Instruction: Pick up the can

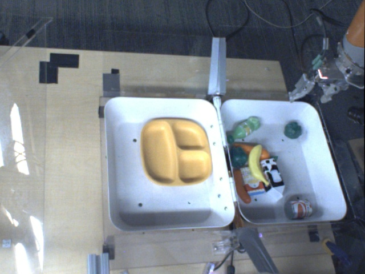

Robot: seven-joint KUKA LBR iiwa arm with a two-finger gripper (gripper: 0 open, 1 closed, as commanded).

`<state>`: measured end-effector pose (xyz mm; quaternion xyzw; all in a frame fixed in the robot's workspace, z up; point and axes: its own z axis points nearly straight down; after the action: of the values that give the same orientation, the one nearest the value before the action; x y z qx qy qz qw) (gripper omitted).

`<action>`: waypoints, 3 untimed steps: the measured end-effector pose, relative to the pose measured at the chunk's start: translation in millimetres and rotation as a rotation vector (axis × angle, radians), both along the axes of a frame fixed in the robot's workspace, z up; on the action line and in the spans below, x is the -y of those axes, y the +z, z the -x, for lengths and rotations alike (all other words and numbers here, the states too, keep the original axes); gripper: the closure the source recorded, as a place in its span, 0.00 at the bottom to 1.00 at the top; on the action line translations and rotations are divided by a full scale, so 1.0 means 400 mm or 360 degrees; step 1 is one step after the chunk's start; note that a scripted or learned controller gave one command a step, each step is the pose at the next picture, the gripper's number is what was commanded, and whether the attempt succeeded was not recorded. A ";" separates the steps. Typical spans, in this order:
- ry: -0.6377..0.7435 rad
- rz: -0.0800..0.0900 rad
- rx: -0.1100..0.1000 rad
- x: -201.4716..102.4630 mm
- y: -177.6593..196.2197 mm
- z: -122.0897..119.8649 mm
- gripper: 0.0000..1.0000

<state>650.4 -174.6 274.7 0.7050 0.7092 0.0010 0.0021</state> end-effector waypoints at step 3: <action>-0.0520 -0.0009 0.0019 -0.066 -0.437 0.144 1.00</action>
<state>593.0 -148.2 99.7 0.8110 0.5850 0.0068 0.0043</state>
